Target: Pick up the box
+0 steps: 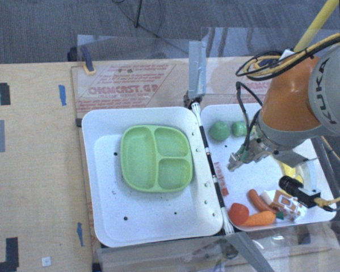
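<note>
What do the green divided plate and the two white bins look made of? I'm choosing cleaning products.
The green divided plate looks like moulded plastic with a matte finish: one even colour, soft rounded ridges. The left white bin and right white bin seem to be thin formed plastic, faintly glossy, with rolled rims, though coated metal is possible.

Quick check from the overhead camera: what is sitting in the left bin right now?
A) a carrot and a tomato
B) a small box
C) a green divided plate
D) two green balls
C: the green divided plate lies in the left bin, while the food items and the small box lie in the right bin.
</note>
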